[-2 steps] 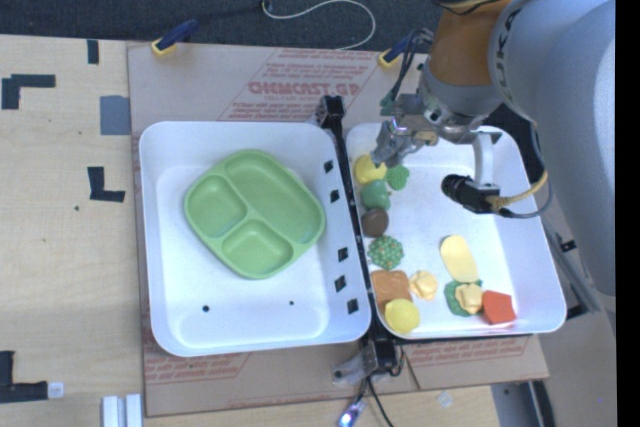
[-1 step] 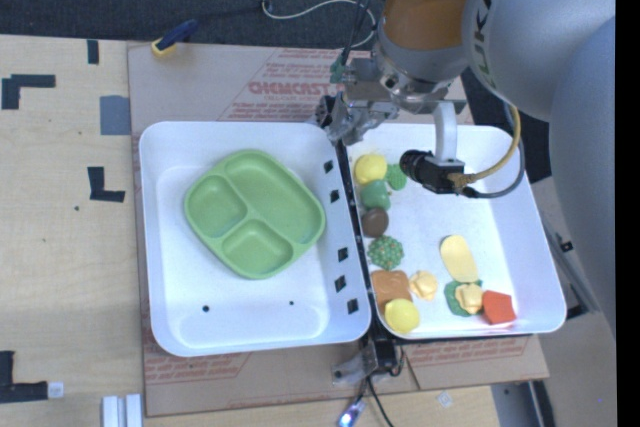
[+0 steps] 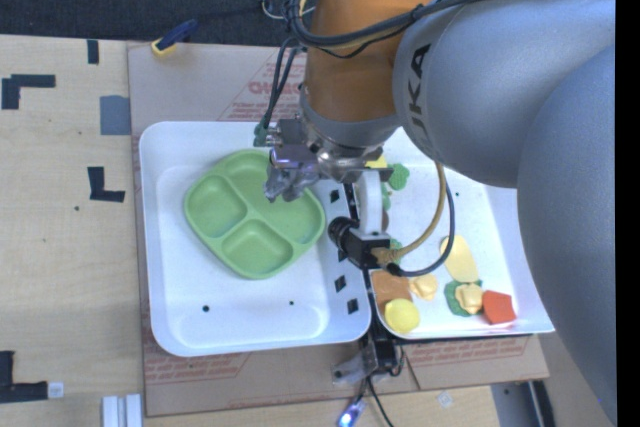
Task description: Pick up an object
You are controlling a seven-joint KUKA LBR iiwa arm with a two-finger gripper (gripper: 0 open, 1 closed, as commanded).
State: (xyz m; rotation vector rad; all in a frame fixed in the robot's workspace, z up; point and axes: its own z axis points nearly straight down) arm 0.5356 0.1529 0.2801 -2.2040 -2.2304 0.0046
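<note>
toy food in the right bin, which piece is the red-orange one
The blocky red-orange piece at the bin's near right corner, beside a green and yellow piece. The others are yellow, like the round ball, or green.

Bulky grey arm (image 3: 540,85) with an orange band (image 3: 365,25), black lettering and looping black cables (image 3: 300,15).

"ka" letters on arm (image 3: 500,85); cardboard (image 3: 240,95) print unreadable.

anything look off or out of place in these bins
The green divided plate lies askew in the left bin, turned diagonally to the bin's walls rather than square with them. The small food-like items, such as the yellow ball and the red-orange block, sit loosely bunched in the right bin's near corner. Nothing looks spilled or damaged.
</note>
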